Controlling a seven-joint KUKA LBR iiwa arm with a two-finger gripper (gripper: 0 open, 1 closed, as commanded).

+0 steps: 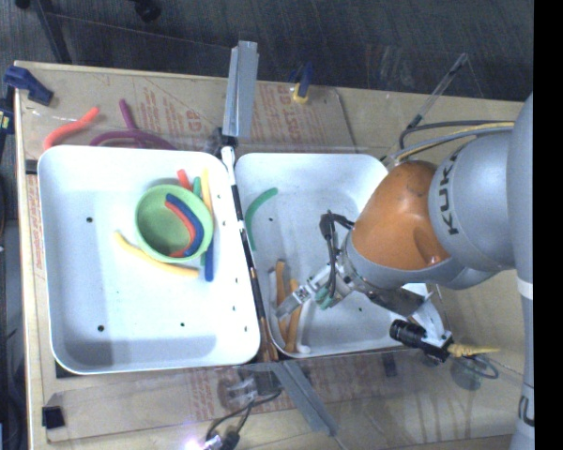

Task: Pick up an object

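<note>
The arm's pincer [305, 300] dips low into the right bin [357, 172], near its front-left corner, poised beside the brown sticks [283, 298] it presumably targets, though whether it is clenched or released cannot be told.

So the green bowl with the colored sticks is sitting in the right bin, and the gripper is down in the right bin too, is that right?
Not quite. The camera view shows the green bowl with the colored sticks sitting in the left bin, not the right one. The gripper is indeed down in the right bin.
</note>
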